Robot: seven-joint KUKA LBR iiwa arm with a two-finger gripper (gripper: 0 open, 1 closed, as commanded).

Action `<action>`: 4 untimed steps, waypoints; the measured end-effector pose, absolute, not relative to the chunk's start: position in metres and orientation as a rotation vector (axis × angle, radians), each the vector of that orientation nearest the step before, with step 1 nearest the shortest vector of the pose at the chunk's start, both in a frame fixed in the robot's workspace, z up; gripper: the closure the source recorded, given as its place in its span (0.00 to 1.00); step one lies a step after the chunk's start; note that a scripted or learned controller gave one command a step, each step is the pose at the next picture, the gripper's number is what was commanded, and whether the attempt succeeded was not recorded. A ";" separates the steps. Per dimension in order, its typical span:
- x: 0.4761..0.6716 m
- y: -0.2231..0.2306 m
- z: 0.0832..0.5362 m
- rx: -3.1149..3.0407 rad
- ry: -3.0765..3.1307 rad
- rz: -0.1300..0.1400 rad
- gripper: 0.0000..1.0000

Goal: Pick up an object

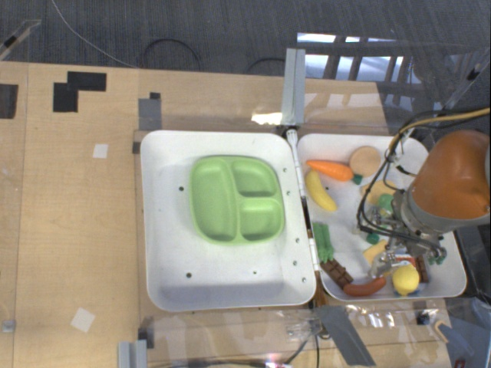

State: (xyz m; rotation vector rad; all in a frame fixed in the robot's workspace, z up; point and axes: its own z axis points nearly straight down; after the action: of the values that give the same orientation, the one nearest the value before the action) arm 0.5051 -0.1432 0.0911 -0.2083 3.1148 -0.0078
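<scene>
The tool [395, 261] hung low in the right bin [458, 282]; whether it was open or closed could not be told. A lemon [406, 280] lay just below it, a sausage [365, 286] leftward

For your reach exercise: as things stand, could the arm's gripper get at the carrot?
Probably yes. The carrot lies uncovered near the right bin's far edge, with nothing on top of it; the banana sits just beside it. The gripper is low in the same bin.
</scene>
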 end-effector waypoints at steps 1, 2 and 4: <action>0.612 -0.172 0.088 -0.276 3.116 -0.005 0.00; 0.618 -0.120 0.089 -0.189 3.123 0.001 0.00; 0.647 -0.106 0.141 -0.311 3.110 -0.003 0.00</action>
State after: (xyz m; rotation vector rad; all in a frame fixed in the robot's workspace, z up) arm 0.6466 -0.1062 0.1412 -0.3114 3.1103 -0.0026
